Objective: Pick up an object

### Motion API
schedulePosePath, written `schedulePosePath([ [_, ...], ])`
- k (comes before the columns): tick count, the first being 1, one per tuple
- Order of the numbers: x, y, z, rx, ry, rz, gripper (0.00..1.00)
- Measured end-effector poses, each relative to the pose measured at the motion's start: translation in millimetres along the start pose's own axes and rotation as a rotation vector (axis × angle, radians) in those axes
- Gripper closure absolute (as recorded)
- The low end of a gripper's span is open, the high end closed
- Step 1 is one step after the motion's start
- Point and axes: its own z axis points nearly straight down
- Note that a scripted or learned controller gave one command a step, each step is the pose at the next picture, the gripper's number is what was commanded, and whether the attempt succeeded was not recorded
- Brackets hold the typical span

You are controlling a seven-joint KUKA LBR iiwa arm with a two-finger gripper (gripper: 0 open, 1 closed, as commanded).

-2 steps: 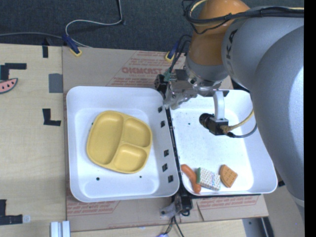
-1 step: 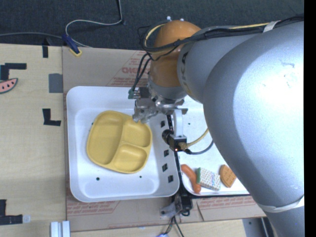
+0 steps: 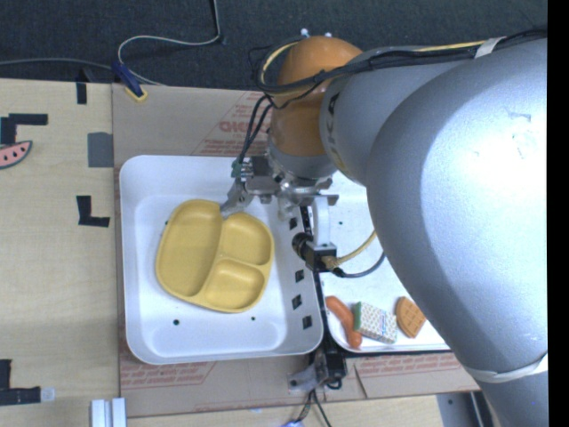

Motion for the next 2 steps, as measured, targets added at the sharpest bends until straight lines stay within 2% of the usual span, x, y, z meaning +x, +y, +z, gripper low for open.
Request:
schedulePosePath([
  [1,0.3,-0.4,-9.1,0.002,-0.001,-0.001,1.0],
  [2,0.1,-0.4,-9.1,0.002,-0.002,-0.001,0.0],
])
